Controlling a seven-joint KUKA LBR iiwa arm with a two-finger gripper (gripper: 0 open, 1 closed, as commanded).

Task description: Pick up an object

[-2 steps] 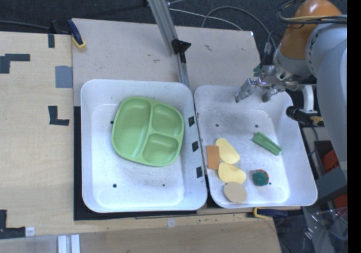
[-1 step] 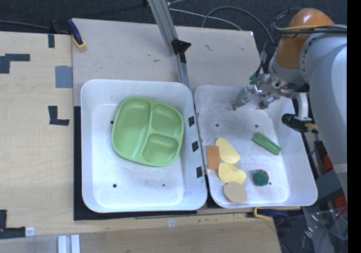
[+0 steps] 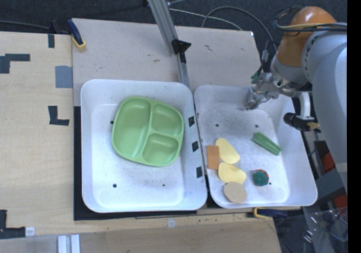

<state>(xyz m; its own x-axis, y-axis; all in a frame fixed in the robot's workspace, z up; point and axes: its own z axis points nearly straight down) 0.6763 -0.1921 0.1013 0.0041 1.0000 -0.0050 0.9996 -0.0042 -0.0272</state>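
Observation:
My gripper (image 3: 252, 100) hangs over the back of the right bin (image 3: 237, 99), near its far rim, with nothing seen between its fingers. Toward the front of that bin lie a green stick-shaped piece (image 3: 266, 143), an orange block (image 3: 212, 157), two yellow pieces (image 3: 227, 151) (image 3: 232, 174), a tan round piece (image 3: 235, 192) and a small dark green and red round object (image 3: 260, 177). All of these lie well in front of the gripper, apart from it.
The left bin (image 3: 96, 190) holds a light green divided plate (image 3: 148, 131). A grey metal pole (image 3: 163, 14) slants across the bench behind the bins. The arm's grey body and orange band (image 3: 304, 26) fill the right side.

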